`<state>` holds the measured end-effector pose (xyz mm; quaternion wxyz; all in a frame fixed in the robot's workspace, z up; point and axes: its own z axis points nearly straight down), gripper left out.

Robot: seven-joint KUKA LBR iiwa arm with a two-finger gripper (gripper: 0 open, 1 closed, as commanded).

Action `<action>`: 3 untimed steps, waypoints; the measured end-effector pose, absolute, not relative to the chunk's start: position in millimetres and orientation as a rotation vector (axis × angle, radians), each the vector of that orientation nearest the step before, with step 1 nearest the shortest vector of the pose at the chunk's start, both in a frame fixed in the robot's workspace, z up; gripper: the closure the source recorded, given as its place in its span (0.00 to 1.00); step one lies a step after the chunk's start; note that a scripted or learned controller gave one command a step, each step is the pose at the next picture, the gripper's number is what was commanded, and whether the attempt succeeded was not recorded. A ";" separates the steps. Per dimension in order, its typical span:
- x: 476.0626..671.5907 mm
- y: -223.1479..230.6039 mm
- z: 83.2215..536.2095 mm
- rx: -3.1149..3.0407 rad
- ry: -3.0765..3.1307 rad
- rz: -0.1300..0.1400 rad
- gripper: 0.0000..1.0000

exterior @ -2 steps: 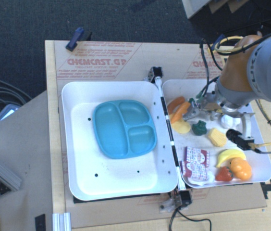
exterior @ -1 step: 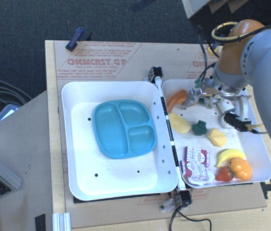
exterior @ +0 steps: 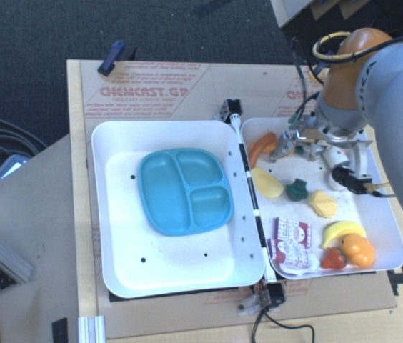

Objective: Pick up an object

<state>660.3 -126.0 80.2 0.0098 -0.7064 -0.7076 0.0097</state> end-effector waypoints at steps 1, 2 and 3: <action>662.3 -120.2 82.0 -2.210 -2.213 0.022 0.00; 660.9 -120.3 90.5 -2.207 -2.209 0.030 1.00; 661.5 -120.0 91.1 -2.208 -2.210 0.028 0.00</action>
